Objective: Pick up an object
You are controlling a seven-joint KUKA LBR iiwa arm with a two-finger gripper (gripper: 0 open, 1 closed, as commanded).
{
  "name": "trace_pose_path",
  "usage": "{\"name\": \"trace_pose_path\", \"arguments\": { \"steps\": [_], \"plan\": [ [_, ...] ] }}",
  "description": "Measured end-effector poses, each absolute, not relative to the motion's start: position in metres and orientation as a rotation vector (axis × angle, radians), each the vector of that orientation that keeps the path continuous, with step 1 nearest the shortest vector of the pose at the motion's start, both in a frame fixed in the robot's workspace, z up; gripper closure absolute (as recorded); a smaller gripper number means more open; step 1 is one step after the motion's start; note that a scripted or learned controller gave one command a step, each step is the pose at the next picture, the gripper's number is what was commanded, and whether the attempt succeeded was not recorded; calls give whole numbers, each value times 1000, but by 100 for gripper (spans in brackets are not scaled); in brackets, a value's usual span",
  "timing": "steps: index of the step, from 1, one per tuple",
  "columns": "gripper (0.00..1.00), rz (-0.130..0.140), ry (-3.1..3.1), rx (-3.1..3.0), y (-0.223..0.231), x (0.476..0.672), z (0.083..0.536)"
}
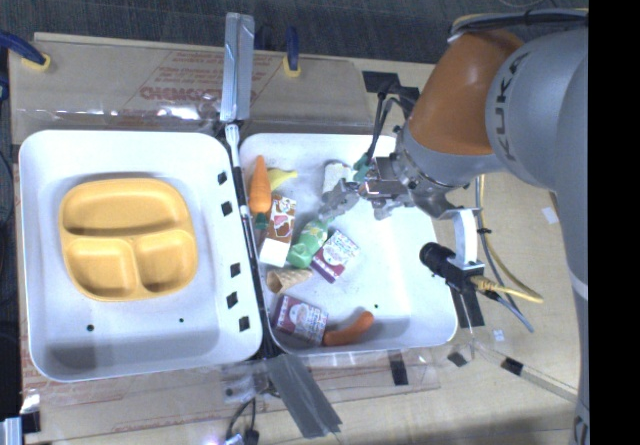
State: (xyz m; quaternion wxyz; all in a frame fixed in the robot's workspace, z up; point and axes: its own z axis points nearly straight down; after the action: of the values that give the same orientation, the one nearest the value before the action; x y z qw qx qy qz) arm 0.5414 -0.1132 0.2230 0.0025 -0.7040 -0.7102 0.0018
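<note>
My arm (500,103) reaches in from right, over right bin (425,318). Left bin (60,343) holds yellow divided tray (128,236). My pincer (345,188) hangs low over right bin's upper middle; whether wide or narrow, cannot tell. Clutter crowds bin's left half: carrot (260,185) against left wall, green bottle (310,243) just below pincer, purple packet (337,255) beside it, brown packet (301,318) and sausage (350,329) near front wall, cone (288,279) between.
</note>
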Motion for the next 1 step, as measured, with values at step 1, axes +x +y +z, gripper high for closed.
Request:
{"name": "trace_pose_path", "arguments": {
  "steps": [1],
  "plan": [
    [0, 6, -2262, -2175, -15, 540, 190]
  ]
}}
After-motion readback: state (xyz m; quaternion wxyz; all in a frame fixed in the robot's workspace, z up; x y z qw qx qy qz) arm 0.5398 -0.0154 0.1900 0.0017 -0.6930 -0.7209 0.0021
